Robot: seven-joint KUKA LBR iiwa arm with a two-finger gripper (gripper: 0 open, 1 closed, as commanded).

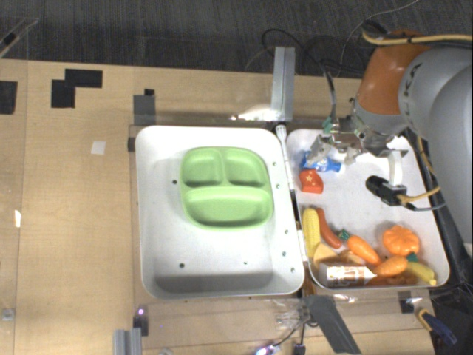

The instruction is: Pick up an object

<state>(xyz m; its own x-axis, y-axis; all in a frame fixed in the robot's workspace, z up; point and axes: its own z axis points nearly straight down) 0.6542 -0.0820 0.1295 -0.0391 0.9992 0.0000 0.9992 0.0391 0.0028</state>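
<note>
My gripper (330,148) hangs over the far left corner of the right bin (436,231), reaching in from the right. Directly beneath it lies a small blue and white object (327,164), partly covered by the gripper. A red toy fruit (311,181) sits just in front of that. Along the near side of the bin lie a yellow corn cob (311,227), a red sausage (330,236), two orange carrots (363,249), an orange pumpkin (400,239), a yellow piece (422,273) and a small labelled bottle (348,274).
The left bin (159,242) holds a green divided plate (224,186) near its middle. A metal post (283,87) stands behind the gap between the bins. Bare white floor shows in the middle of the right bin.
</note>
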